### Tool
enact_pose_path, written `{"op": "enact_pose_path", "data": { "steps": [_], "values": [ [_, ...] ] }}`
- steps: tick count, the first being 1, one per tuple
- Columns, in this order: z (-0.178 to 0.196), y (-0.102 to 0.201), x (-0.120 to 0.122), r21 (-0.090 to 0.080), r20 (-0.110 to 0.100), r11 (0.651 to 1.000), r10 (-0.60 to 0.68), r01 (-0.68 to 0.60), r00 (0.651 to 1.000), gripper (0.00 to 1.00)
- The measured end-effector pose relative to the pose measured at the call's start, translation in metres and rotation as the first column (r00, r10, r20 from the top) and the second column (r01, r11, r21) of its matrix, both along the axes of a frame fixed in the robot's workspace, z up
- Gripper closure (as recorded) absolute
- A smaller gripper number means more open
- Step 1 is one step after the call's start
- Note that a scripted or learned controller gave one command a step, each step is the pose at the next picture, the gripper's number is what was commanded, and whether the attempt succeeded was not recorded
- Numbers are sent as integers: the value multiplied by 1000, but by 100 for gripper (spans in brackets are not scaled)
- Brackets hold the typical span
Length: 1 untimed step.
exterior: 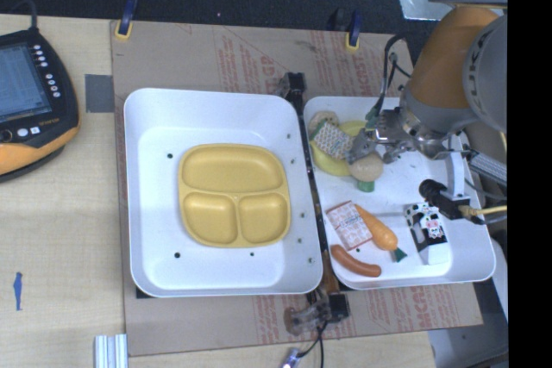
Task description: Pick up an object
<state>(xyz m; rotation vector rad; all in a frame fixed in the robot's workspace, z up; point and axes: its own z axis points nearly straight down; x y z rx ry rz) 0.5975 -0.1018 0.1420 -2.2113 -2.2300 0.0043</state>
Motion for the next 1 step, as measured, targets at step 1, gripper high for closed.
{"op": "enact_pose_path", "data": {
  "steps": [1],
  "values": [
    [60, 72, -20, 0, 0, 1000, -2, 2, 1000, 100]
  ]
}}
